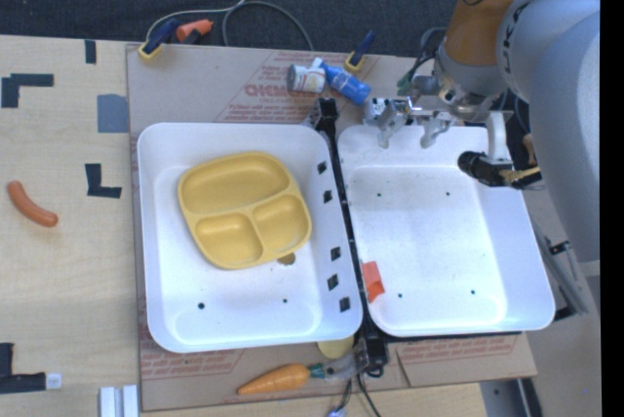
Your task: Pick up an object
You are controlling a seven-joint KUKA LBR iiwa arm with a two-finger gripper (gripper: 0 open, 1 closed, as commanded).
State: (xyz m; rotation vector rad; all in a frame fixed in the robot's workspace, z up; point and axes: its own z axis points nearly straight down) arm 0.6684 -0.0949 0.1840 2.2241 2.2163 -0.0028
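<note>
Yellow moulded plastic forms the three-compartment plate (246, 208), which lies flat in the left white bin (166, 308). Its long axis runs diagonally, from the bin's far-left area toward its near-right area; the single large compartment faces the far side and the two smaller compartments face the near side. The right white bin (507, 308) adjoins it. The two-finger metal gripper (407, 129) hangs over the far rim of the right bin, well apart from the plate, its fingers (384, 126) spread apart with nothing between them. The grey arm with orange band (492, 11) enters from the right.
</note>
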